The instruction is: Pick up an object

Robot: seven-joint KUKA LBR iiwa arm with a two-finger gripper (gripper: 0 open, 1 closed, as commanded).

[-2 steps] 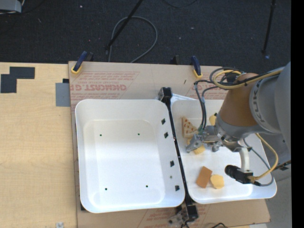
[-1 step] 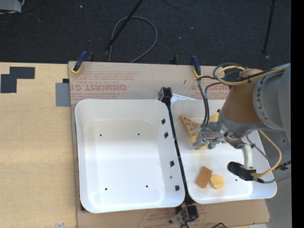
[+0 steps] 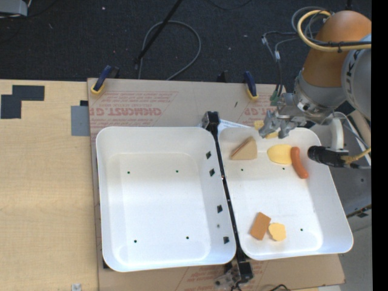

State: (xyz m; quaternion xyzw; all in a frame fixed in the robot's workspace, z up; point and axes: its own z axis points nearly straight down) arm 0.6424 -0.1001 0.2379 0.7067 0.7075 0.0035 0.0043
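The right bin holds several toy foods. A tan wedge lies near its far left corner. A yellow oval piece sits next to a red-orange sausage at the far side. An orange block and a small yellow round lie close together near the front. My gripper hangs over the bin's far rim, just above and left of the yellow oval piece, with nothing visible between its fingers.
The left bin sits beside the right one, joined by a black divider strip with clips. Blue and yellow clamps hold the cardboard base at the back. The arm's grey wrist and orange band fill the upper right.
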